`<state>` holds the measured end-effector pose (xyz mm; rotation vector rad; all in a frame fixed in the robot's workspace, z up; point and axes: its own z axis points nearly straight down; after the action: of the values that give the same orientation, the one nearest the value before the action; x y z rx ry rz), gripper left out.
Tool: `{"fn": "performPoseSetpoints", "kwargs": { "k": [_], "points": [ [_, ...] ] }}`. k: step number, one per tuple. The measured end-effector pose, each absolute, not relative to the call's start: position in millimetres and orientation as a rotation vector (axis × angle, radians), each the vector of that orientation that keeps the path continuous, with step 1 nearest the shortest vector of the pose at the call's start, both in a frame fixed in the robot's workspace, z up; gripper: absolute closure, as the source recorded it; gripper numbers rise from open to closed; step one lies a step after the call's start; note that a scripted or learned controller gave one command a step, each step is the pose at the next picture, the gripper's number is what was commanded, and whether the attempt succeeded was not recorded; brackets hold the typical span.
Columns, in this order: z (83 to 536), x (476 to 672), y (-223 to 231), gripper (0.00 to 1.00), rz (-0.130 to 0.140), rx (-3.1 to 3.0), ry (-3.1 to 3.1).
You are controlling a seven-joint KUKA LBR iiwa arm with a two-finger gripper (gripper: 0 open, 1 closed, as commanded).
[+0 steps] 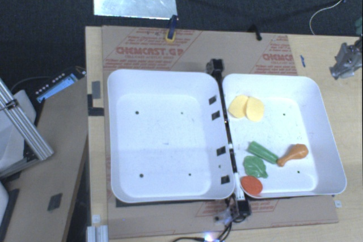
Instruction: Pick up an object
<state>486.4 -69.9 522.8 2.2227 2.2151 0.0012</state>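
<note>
While gripper (pixel 346 62) waits at right edge, outside right bin (pixel 326 122), finger state impossible to tell. Nothing picked yet: chicken drumstick (pixel 293 154), yellow slices (pixel 247 107) lie inside. Whole pick remains.

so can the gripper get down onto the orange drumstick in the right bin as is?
Probably yes. The drumstick lies in open floor of the right bin, apart from the green pieces, nothing over it. The gripper sits off beyond the bin's far right corner.

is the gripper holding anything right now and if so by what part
Nothing is held. The gripper sits at the right edge of the view, outside the bins. The chicken drumstick, green pieces, yellow slices and red piece lie in the right bin.
</note>
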Motion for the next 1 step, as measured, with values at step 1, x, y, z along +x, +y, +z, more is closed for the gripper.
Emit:
{"fn": "performPoseSetpoints", "kwargs": {
  "k": [1],
  "points": [
    [535.8, 486.6, -73.2, 1.0, 0.004, 2.217, 2.22]
  ]
}}
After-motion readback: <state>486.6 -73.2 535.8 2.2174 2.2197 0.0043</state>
